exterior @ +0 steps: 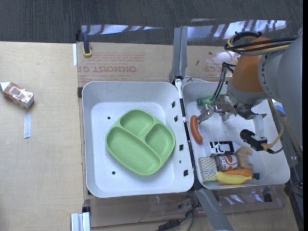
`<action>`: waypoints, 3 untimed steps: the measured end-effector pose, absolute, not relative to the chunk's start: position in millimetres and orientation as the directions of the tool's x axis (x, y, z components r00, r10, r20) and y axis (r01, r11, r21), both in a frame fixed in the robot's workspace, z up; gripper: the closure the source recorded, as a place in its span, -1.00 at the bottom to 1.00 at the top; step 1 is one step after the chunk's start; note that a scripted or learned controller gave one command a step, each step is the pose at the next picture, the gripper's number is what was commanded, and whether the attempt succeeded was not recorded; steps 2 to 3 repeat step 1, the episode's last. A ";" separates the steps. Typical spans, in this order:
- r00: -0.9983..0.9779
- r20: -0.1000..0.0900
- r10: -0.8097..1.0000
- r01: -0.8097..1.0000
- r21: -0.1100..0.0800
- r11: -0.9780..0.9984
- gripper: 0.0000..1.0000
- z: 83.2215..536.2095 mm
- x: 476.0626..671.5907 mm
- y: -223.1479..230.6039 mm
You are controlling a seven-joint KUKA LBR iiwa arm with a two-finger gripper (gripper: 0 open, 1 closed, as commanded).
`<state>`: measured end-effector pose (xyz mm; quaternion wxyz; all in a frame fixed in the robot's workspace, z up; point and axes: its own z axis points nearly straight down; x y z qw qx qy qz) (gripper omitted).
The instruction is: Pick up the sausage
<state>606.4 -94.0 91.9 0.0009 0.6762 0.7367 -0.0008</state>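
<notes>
Sausage (196,129): laid lengthwise against the left wall of the right bin (284,173), apart from the clutter at the bin's near end
Approach: a descent over its middle is called for, fingers set across its width
Arm: reached in from the right, wrist bent downward
Gripper (208,113): parted, nothing held, poised just right of the sausage's upper end

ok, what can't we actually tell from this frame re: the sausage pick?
- Gripper: too small and blurred in the camera view to tell its finger state; it sits just right of the sausage.
- Right bin: the arm hides its far right corner.
- Can: label too small to read.
</notes>
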 end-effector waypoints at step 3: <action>-0.227 0.000 0.974 0.974 -0.001 0.227 -1.00 173.5 501.5 -123.8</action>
